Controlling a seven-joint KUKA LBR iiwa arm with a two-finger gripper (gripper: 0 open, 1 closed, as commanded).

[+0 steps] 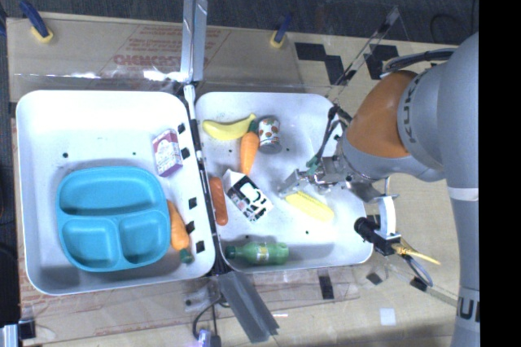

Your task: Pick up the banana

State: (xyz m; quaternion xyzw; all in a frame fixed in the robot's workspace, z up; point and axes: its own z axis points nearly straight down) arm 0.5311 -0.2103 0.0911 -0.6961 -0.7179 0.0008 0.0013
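Against the near wall of the shallow white bin nearer the arm lies a green plastic bottle on its side. A little farther in, towards that bin's left wall, are a thin orange stick-shaped piece and, just beside it, a small black-and-white printed box. Right of the bin's middle rests a pale yellow oblong item.

Just above that pale item, still right of the bin's middle, hangs the metal two-finger gripper of the grey arm. Nothing can be seen held in it, and I cannot tell whether it is open or closed, as its tip is too small and cluttered to read.

Farther back, left of the bin's middle, an orange carrot points towards the far wall, with a small printed tin can at its right. The curved yellow banana lies in the bin's far left corner, touching or nearly touching the carrot's far end, and well apart from the gripper.

I judge that the task stands at the approach step, with the grasp not yet made. The next move calls for crossing to the bin's far left corner, past the carrot and can. The gripper must then come down across the banana's short width. It must keep clear of the bin's far and left walls and not mistake the pale yellow item below it for the target.
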